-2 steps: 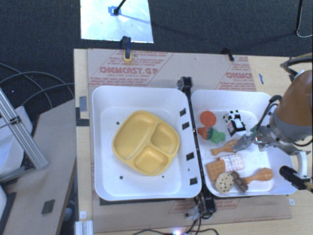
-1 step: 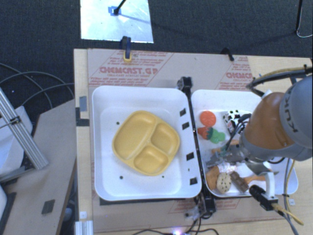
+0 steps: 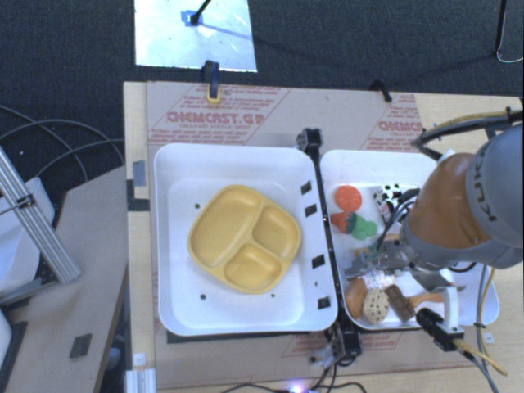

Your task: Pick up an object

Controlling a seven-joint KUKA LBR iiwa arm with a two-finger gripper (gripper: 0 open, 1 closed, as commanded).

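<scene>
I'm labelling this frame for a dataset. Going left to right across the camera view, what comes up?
Yellow divided tray in the left bin → orange-red round toy in the right bin → black-and-white spotted toy → arm's orange band.

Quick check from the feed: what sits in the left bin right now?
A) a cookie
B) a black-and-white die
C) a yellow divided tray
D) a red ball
C: the yellow divided tray lies alone in the left bin; the small items are in the right bin.

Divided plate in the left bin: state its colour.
Yellow, seen clearly in the camera view: divided plate.
</scene>
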